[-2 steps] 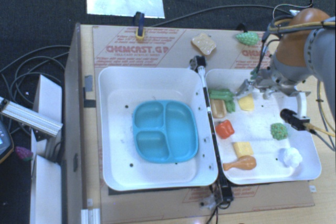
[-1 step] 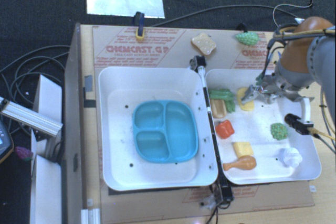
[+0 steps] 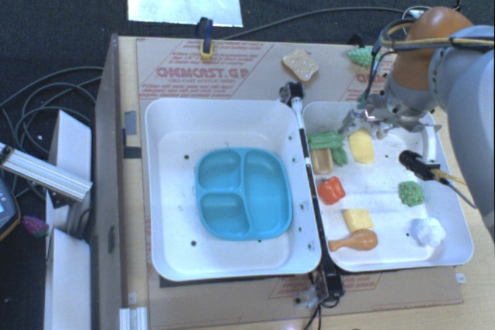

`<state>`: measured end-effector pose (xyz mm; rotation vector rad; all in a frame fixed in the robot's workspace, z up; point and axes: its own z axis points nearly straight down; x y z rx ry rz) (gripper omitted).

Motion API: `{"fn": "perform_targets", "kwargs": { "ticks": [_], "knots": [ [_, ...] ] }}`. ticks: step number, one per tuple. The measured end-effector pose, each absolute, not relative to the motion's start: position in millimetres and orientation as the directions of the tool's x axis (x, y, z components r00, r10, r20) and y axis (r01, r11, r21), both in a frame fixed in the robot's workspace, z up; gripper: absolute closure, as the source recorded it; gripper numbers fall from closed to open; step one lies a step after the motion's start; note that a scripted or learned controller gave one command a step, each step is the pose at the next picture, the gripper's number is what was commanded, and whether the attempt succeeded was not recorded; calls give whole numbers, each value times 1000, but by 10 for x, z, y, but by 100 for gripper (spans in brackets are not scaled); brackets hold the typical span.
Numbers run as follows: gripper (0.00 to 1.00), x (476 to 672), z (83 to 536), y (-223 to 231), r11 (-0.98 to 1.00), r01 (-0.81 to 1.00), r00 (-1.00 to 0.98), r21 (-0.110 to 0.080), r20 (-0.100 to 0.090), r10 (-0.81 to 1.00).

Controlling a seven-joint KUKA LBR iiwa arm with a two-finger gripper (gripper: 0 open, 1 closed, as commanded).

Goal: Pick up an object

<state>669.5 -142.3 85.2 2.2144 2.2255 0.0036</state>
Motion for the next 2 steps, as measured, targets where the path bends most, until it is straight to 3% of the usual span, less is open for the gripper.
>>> {"fn": "perform_targets", "kwargs": {
  "ticks": [1,2],
  "knots": [
    [100,6705,965,-1428,8,1000,-8,6,-2,1000],
    [0,6704,964,-1427,8,1000,-8,6,-2,1000]
  ]
}}
